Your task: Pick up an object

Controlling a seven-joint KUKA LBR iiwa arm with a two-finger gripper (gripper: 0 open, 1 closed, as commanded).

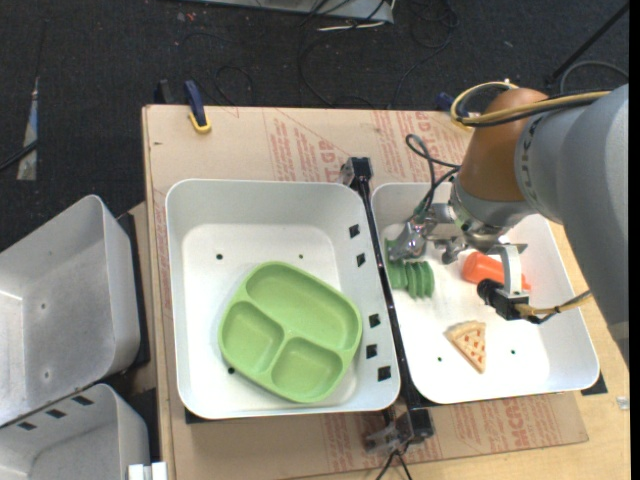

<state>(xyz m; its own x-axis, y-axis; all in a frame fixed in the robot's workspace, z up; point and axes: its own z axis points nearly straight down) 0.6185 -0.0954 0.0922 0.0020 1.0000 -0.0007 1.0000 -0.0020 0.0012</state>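
Risk gathers in the right bin (560,368), where the end effector (412,240) hangs low over the near-left part, close against the wall shared with the left bin (190,268). Its metal parts sit directly above a green ridged object (414,276), near or touching the top edge of it; whether the fingers are spread or closed I cannot tell, and nothing is visibly clamped between them.

Two other candidates lie in the same bin: an orange object (483,266) just beside the wrist and partly hidden by it, and a pizza-slice toy (468,345) well apart toward the front. A green divided plate (290,330) rests alone in the left bin.

If the green ridged object is the target, I judge the main hazard to be its place hard by the dividing wall: a finger could land on the rim or wedge between wall and object, so the close catches only an edge and the piece slips out on lifting. Its ridged surface may also give an uneven hold. The loose cabling (540,313) trailing near the orange object could drag that piece or snag as the arm rises.
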